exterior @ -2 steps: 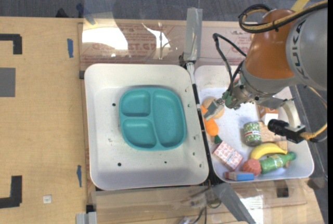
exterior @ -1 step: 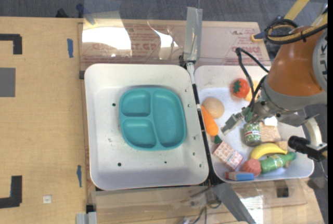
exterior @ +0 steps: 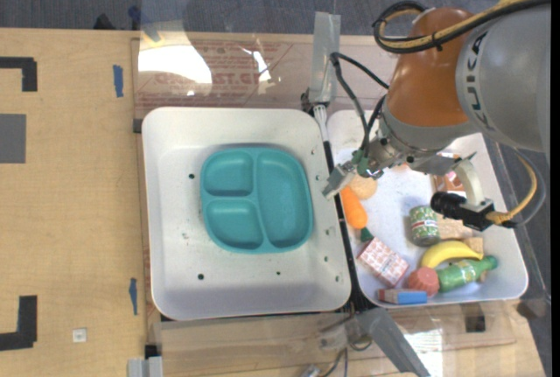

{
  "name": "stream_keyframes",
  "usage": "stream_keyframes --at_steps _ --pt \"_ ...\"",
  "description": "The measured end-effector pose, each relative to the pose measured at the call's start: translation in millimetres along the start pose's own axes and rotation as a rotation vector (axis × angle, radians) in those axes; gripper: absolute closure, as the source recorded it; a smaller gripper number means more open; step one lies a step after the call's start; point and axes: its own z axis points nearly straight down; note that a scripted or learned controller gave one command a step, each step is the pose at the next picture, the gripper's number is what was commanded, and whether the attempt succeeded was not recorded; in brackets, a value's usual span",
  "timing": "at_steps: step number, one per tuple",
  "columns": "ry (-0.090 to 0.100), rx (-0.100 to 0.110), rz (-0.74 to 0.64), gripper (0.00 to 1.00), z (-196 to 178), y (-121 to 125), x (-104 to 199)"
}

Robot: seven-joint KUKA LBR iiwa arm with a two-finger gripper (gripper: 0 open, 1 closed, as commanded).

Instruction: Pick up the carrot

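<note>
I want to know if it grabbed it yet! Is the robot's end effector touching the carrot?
Cannot tell. In the camera view the end effector sits right over the top end of the carrot in the right bin, but the wrist hides where they would meet.

Claw (exterior: pixel 357 172) mostly hidden under arm's orange band (exterior: pixel 430 69); finger state unreadable. Carrot (exterior: pixel 353 209) top end covered by claw. Right bin (exterior: pixel 507 270) far part behind arm (exterior: pixel 516 52). Arm cut by right and top edges. Small items beside carrot too blurred to identify.
</note>
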Motion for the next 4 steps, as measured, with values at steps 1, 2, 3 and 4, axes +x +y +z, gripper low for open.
stream_keyframes --at_steps 1,2,3,4 --pt "-0.002 0.004 0.003 0.00 -1 -62 -13" --pt "-0.001 0.009 -0.070 0.00 72 -44 -121" --pt "-0.005 -0.003 0.259 0.00 96 -32 -172" --pt "-0.001 0.006 0.415 0.00 97 5 -191"
